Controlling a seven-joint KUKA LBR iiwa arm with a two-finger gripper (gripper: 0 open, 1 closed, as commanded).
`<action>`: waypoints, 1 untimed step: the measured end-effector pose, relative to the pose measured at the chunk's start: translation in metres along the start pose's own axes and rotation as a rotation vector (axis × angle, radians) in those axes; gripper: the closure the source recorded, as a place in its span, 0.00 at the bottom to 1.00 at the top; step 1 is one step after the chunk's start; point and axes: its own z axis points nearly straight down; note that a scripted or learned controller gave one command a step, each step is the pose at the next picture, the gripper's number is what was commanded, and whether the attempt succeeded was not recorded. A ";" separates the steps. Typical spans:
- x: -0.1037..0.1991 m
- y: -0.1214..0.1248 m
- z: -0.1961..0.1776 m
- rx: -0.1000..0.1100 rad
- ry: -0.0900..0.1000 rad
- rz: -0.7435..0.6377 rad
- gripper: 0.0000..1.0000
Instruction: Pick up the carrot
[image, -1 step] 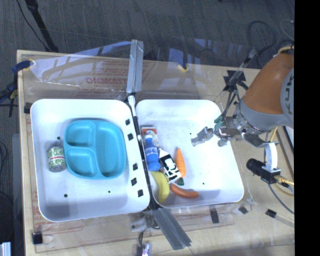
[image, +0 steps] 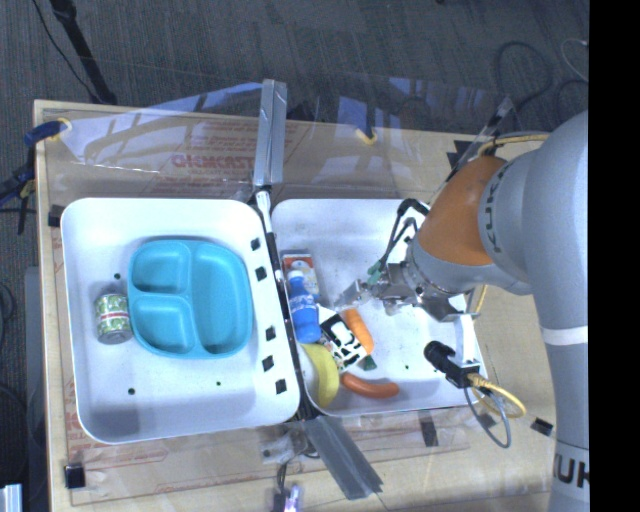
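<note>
The gripper (image: 372, 290) hovered right of centre in the frame, just above the carrot (image: 358, 331). Whether its jaws were parted could not be told. The carrot lay in the right bin (image: 330, 215).

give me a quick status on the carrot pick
Gripper low in right bin, just right of carrot. Carrot lying loose, not held. Black-and-white block and banana crowd its left.
</note>
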 end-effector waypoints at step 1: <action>0.032 -0.022 0.015 -0.001 -0.001 0.053 0.00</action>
